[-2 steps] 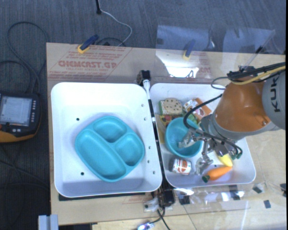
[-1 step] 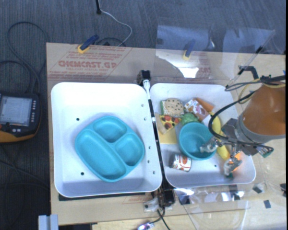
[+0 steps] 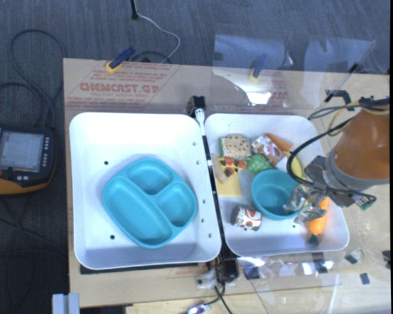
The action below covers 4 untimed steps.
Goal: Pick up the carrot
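Now the right bin (image 3: 327,244) is the landmark: the arm (image 3: 363,150) hangs over its right side, the hand (image 3: 304,203) low beside the teal bowl (image 3: 274,192); whether it is wide or narrow I cannot tell. The carrot (image 3: 318,224) lies just beyond the hand, near the bin's right corner. This looks like the approach; next, centre over the carrot, clear of the bowl's rim.

carrot (image 3: 318,224) | orange, green tip | tilted | right bin, near front-right corner
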Each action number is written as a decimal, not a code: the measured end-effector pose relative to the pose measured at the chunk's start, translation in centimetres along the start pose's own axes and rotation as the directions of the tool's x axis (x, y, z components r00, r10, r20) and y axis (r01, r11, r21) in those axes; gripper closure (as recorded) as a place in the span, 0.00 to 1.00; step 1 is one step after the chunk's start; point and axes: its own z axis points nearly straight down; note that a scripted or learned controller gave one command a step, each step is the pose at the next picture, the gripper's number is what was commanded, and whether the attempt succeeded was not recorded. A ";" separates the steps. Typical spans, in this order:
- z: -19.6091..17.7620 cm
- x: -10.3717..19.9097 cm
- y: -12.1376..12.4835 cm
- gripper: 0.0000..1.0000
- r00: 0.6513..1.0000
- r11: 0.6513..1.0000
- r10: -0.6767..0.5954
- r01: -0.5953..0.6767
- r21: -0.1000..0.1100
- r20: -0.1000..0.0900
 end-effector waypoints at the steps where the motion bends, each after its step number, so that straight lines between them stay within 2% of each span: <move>1: 1.4 0.0 -1.7 1.00 0.973 0.972 -0.233 0.233 -0.010 -0.004; 2: 1.5 -1.5 -3.2 1.00 0.823 0.823 -0.568 0.568 -0.008 -0.003; 3: -0.1 -0.1 -1.8 1.00 0.471 0.471 -0.882 0.882 -0.030 0.011; 4: -0.1 -1.0 -1.1 0.00 0.460 0.460 -0.887 0.888 -0.024 0.023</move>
